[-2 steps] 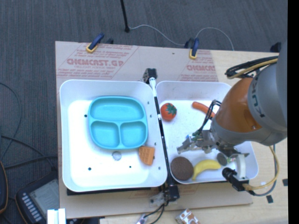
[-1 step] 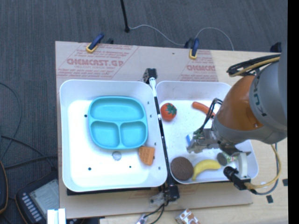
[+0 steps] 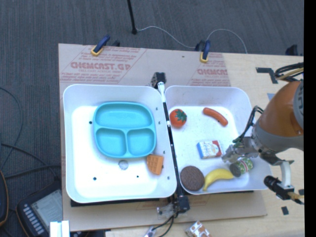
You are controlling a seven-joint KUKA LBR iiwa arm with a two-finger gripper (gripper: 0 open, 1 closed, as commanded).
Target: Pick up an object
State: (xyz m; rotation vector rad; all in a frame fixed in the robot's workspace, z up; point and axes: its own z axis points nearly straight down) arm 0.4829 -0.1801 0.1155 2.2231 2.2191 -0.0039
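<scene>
The right bin holds a red tomato, a sausage, a small red and white carton, a brown cookie and a yellow banana. My gripper is low over the bin's right side, just right of the carton. A dark greenish object lies directly below it, right of the banana's tip. Whether the gripper touches that object is unclear from this angle.
The left bin holds a blue divided plate and an orange waffle piece by its right wall. The ridge between the bins runs down the middle. Clamps and cables sit on the board behind.
</scene>
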